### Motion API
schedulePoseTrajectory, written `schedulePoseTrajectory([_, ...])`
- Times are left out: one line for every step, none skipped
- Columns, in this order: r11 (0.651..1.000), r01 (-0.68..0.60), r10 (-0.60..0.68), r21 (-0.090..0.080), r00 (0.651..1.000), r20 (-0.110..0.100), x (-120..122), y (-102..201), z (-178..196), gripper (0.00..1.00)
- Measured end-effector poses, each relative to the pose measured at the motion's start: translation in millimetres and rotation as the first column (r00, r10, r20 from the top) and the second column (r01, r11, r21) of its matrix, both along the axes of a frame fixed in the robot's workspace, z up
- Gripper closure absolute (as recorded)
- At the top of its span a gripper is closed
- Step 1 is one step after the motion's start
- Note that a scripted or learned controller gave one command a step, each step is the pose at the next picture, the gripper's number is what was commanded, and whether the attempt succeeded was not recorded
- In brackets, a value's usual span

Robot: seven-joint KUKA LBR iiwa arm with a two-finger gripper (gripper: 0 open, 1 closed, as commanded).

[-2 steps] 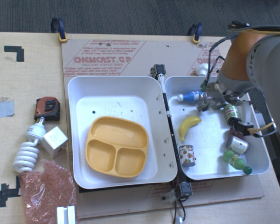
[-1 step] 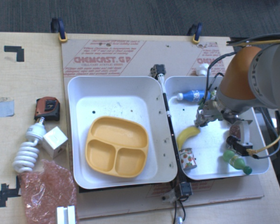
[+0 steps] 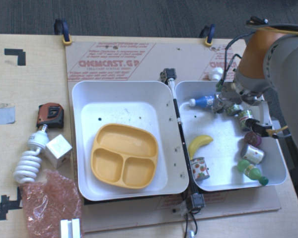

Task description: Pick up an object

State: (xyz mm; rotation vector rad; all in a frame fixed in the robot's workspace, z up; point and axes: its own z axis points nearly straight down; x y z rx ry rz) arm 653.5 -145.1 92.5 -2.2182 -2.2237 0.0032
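Observation:
My gripper (image 3: 222, 104) hangs low over the back of the right bin (image 3: 223, 182), at the right end of a small blue bottle (image 3: 202, 101); whether it touches the bottle is unclear. The grey arm with its orange band (image 3: 260, 43) rises behind it at the right. In the same bin lie a yellow banana (image 3: 200, 144), a small patterned can (image 3: 199, 168), a green can (image 3: 244, 117), a dark purple object (image 3: 253, 139), a silver cup (image 3: 252, 154) and a green bottle (image 3: 252, 172).
The left bin (image 3: 84, 133) holds a yellow divided plate (image 3: 124, 155). On the bench to the left lie a tape measure (image 3: 50, 115), a spiral light bulb (image 3: 31, 157), a white cube (image 3: 58, 147) and pink wrap (image 3: 49, 205).

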Motion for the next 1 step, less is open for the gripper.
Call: schedulePoseTrajectory([1.000,-0.003,0.003,-0.002,1.000,0.001,0.5,-0.1,10.4,1.00])
